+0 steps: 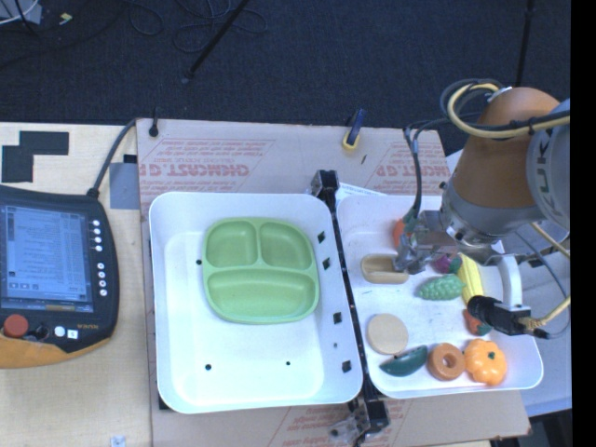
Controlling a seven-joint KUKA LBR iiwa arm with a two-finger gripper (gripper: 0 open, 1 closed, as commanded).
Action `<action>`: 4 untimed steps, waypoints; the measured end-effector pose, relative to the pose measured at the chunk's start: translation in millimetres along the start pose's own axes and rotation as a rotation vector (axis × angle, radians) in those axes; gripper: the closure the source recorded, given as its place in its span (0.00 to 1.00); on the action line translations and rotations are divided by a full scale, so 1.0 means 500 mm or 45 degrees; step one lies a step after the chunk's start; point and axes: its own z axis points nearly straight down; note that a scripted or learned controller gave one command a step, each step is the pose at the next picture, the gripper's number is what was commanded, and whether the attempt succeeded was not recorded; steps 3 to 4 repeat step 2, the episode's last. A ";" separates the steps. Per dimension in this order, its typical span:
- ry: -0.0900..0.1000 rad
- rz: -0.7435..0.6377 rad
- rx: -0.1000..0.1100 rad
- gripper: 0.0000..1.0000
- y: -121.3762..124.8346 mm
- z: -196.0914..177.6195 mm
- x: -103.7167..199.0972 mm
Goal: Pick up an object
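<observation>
Objects for picking lie in the right white bin (521, 380): a tan scoop-shaped piece (380, 269) near its left wall, a green bumpy piece (440, 289) just right of that, a yellow piece (470, 277) beside the green one, a round beige disc (387, 332) lower down, a dark green piece (404, 361) below the disc, a brown ring (446, 361) next to it, and an orange pumpkin-like piece (485, 360) at the lower right. The gripper (411, 254) hangs over the upper middle of this bin, just right of the tan scoop; whether it is open or closed cannot be told. The left white bin (177, 343) holds a green divided plate (260, 270). A pendant with a screen (51, 264) rests on the bench, left of both bins.
</observation>
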 end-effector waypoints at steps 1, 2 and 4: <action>-0.001 0.000 -0.002 1.00 0.004 -0.009 0.014; -0.002 0.002 -0.005 1.00 0.005 -0.041 0.000; -0.002 0.002 -0.005 1.00 0.005 -0.041 0.000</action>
